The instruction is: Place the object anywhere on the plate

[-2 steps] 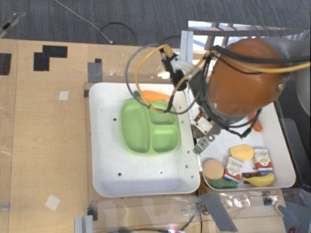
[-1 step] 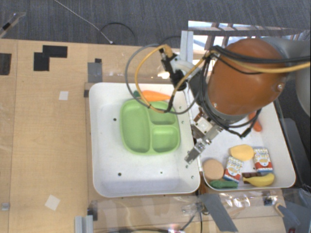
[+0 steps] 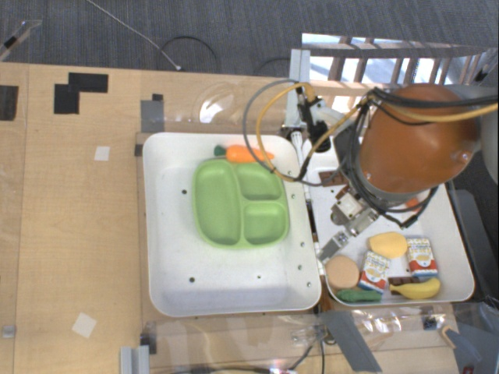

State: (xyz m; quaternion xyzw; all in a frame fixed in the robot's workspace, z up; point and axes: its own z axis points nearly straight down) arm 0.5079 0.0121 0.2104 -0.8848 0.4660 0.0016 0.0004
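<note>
On the bench [image 3: 70, 232], the left bin [image 3: 168, 287] holds a green divided plate [image 3: 238, 205]. An orange carrot [image 3: 248, 155] lies at the plate's 12 o'clock edge, touching its rim. At 3 o'clock, the arm's orange band [image 3: 413, 139] hangs over the right bin [image 3: 460, 263], and the gripper [image 3: 337, 244] points toward 7 o'clock; whether it is open or closed cannot be told. Below it lie a round bun [image 3: 341, 271], a yellow piece [image 3: 387, 245], two small cartons [image 3: 419, 257], a banana [image 3: 417, 289] and a green item [image 3: 359, 294].

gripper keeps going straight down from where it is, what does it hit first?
Likely the round tan toy. The gripper hangs over the right bin, tips aimed down and toward the left bin, just above that toy. Depth is unclear from this slanted view; it could instead meet the bin wall beside it.
</note>
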